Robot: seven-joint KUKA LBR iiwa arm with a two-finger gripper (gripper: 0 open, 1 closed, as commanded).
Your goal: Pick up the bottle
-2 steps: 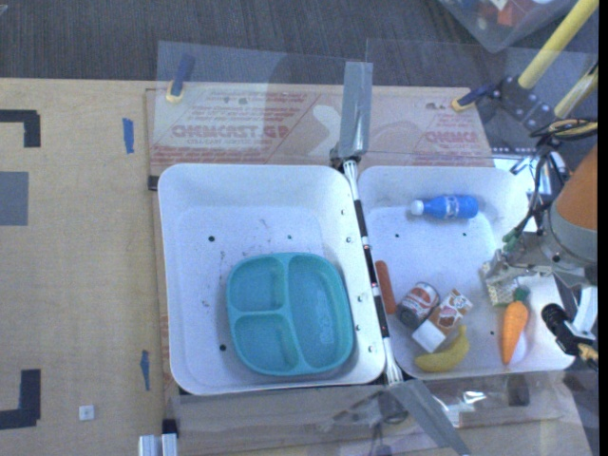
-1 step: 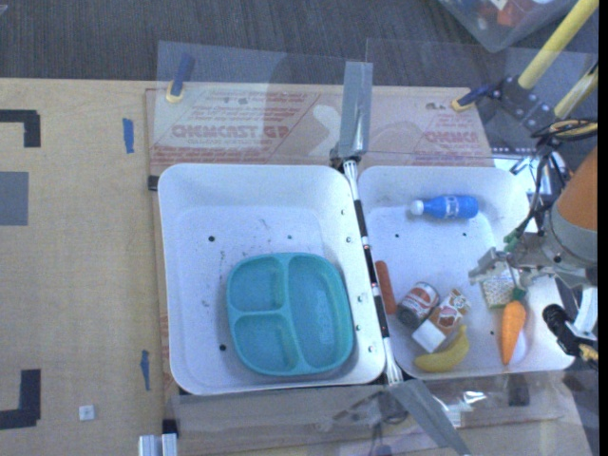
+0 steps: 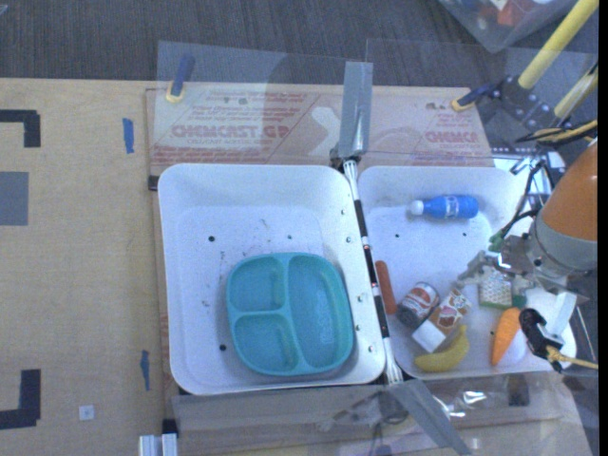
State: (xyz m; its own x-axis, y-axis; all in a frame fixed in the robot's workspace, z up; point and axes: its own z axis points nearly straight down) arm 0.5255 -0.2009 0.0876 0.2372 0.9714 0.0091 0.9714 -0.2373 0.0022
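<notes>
Gripper (image 3: 494, 264) hangs over the right bin's (image 3: 399, 183) near right side, below the grey arm (image 3: 570, 221) with its orange band; whether it is spread or closed I cannot tell, and nothing shows in its hold. Left bin (image 3: 190, 207) carries a teal divided plate (image 3: 288, 313). Blue bottle (image 3: 445, 207) lies on its side at the right bin's far end, white cap toward the left, well apart from the banana (image 3: 446, 351), carrot (image 3: 504, 336) and small can (image 3: 416, 304). It looks light, stiff and smooth, apt to roll, so pinching across the middle of its body seems safest.
</notes>
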